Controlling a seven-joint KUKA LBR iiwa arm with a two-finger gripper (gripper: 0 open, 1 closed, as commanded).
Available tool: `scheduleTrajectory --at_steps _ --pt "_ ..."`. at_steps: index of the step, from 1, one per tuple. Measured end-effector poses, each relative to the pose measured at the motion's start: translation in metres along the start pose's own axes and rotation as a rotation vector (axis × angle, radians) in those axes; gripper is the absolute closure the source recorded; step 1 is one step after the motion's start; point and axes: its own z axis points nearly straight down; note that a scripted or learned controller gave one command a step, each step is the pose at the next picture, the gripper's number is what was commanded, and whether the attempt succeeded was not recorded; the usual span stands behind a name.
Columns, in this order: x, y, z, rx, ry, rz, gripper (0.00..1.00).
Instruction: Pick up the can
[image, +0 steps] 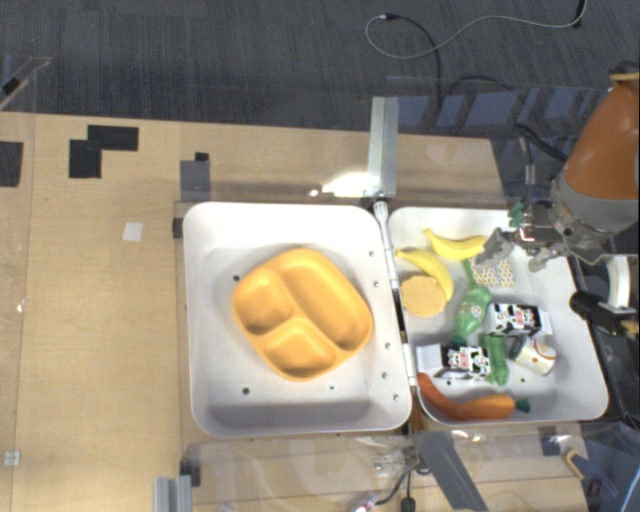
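The can (537, 354) is small and white with an orange patch. It lies on its side in the right bin (590, 400), near that bin's right wall, with its dark end towards a black-and-white box. My gripper (518, 250) hangs over the bin's far right part, up and slightly left of the can and well apart from it. Its fingers (497, 241) stand open with nothing between them. The orange band of the arm (605, 150) rises at the right.
Also in the right bin are two bananas (445, 255), a tan round disc (422, 295), a speckled piece (490, 272), a green bottle (472, 312), two black-and-white boxes (517, 319) and an orange carrot (470, 403). A yellow divided plate (300, 312) lies in the left bin (210, 400).
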Motion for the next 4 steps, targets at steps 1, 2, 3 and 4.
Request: scheduleTrajectory --at_steps 1,2,3,4 --pt "0.016 0.043 -0.120 -0.005 -0.001 -0.169 0.00" --pt "0.001 0.084 -0.085 -0.003 -0.002 -0.214 0.00" --pt "0.032 0.085 -0.209 -0.008 -0.004 -0.558 0.00" --pt "0.019 0.085 -0.218 -0.007 -0.004 -0.739 0.00"
